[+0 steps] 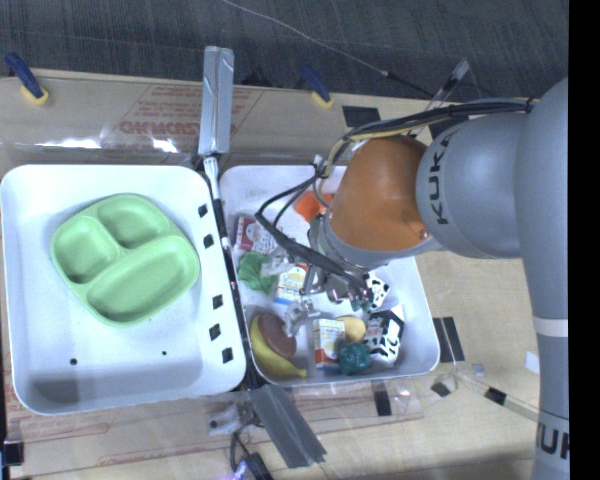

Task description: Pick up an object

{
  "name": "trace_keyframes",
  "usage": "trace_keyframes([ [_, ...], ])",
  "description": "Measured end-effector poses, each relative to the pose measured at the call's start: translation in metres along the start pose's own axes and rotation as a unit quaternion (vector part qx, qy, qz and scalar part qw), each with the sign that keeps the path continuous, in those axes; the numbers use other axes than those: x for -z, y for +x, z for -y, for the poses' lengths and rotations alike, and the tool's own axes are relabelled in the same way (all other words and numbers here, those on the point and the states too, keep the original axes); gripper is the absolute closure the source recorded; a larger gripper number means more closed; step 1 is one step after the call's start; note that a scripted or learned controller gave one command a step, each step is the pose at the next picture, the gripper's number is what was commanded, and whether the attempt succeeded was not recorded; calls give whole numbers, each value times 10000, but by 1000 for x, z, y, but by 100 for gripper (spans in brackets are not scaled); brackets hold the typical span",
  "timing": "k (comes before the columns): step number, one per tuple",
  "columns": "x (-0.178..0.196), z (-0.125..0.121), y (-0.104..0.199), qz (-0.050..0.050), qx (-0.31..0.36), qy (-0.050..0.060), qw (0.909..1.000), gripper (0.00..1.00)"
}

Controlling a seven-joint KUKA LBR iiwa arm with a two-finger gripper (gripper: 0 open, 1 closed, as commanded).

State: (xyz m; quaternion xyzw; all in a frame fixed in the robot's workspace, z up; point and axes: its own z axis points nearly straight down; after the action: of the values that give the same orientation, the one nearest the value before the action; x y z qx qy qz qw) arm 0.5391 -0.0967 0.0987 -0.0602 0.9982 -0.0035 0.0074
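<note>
We saw the big grey arm with the orange band (380, 193) reaching in from the right. Under it sat the wooden counter (480, 298) with two shallow white bins side by side. The left white bin (40, 368) held one light green plastic plate with three sections (125, 256). The right white bin (420, 343) held the small things to pick from.

The metal claw (325, 288) hung low over the middle of the right bin, in among the things. We could not tell what it was doing, and nothing showed clearly in it.

We counted what we could. There was one yellow toy banana with a brown end (272, 348) near the front left corner. It looked light, smooth and a bit slippery, so we thought the best hold was across its thin middle. There were about three small printed cartons (292, 278); they looked light and stiff with flat sides, easy to pinch. One black and white spotted piece (385, 333) sat at the right. One green leafy toy (255, 268) lay near the divider and looked soft and floppy. One small dark green lump (358, 360) sat at the front, and one small yellow round thing (352, 328) lay just behind it. That one looked likely to roll away.
</note>
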Motion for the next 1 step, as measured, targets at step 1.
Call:
trace_keyframes([
  [1,-2,-1,-8,-17,54,-16,10000,0],
])
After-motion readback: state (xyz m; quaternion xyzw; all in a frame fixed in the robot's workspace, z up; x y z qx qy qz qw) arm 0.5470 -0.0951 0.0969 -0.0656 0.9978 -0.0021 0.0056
